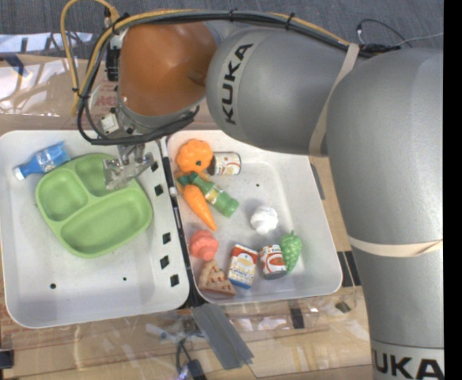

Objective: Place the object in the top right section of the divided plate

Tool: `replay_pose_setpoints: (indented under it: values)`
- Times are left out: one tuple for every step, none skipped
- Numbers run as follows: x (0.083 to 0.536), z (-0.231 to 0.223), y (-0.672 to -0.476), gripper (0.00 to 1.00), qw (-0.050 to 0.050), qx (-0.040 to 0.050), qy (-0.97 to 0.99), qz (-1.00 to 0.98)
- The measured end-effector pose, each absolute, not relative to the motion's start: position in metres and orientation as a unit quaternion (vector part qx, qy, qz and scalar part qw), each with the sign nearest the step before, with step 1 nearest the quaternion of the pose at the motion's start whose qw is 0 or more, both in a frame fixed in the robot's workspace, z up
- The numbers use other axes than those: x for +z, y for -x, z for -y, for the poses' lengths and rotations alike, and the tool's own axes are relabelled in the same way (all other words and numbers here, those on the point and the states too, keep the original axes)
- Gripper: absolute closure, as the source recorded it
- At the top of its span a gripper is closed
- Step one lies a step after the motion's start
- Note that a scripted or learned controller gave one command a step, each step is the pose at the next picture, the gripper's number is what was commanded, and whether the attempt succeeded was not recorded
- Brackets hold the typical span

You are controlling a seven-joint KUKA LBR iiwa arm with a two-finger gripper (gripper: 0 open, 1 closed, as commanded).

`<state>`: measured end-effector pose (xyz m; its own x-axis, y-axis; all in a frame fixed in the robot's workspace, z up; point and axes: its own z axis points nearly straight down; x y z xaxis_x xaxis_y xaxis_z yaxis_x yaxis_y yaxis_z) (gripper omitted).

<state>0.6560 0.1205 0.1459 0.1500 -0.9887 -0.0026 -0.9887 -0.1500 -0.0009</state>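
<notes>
hovering low over the green divided plate (96,212), the hand (128,167) has an unreadable grip.

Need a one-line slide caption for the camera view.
KUKA gripper poised over green divided plate's top right section; toy foods fill the right bin.
</notes>
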Motion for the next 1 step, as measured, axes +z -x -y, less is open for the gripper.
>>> replay_pose_setpoints:
  values:
    - [0.1043,-0.1733,-0.6626,1.00,-0.002,-0.0066,0.886,-0.464]
